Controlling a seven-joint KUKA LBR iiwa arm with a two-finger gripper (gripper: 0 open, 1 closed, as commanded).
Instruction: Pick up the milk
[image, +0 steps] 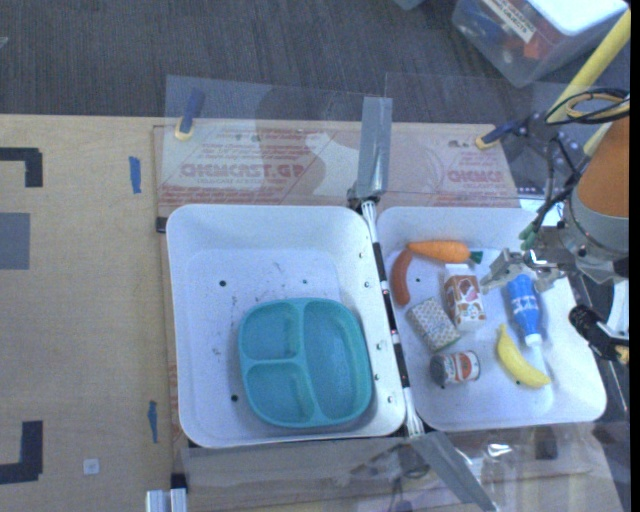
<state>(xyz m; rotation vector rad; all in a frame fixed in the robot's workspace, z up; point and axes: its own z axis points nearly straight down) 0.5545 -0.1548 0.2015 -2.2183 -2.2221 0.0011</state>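
Not yet picked up: milk carton (463, 298) standing in the right bin (585, 405), between carrot (438, 251) and can (458, 367), with gripper (512, 265) just beside it, fingers apart, holding nothing.

The wooden surface (80, 300) carries two shallow white bins side by side. Taking the left bin (270, 240) as landmark, the right bin (570, 400) touches its right rim; blue tape strips (135, 174) and black corner marks (28, 165) lie on the wood well to its left
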